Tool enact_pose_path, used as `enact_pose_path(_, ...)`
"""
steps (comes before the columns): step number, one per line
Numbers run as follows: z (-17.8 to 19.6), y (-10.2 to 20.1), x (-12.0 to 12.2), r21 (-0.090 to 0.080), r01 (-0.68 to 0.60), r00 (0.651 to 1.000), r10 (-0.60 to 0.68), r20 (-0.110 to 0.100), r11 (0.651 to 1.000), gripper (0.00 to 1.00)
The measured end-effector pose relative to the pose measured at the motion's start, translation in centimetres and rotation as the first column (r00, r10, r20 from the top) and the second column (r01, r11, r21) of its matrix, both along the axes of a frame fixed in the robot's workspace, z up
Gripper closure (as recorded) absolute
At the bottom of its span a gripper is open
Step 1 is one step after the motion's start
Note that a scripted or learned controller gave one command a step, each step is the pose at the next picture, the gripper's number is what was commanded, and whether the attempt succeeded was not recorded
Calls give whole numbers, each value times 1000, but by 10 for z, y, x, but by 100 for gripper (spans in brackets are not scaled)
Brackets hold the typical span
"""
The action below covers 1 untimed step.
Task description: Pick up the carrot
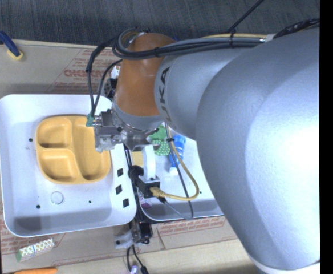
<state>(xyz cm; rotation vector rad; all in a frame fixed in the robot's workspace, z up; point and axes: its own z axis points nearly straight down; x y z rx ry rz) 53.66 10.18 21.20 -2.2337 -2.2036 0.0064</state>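
Carrot lying left-right, mostly cropped

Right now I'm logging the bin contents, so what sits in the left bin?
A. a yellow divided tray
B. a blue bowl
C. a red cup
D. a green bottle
A: a yellow divided tray with three compartments lies in the left bin, partly under the arm's wrist.
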Motion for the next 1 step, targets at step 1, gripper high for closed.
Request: enact_pose_path(1,22,-64,-26,0,33,999,-33,0,999,100)
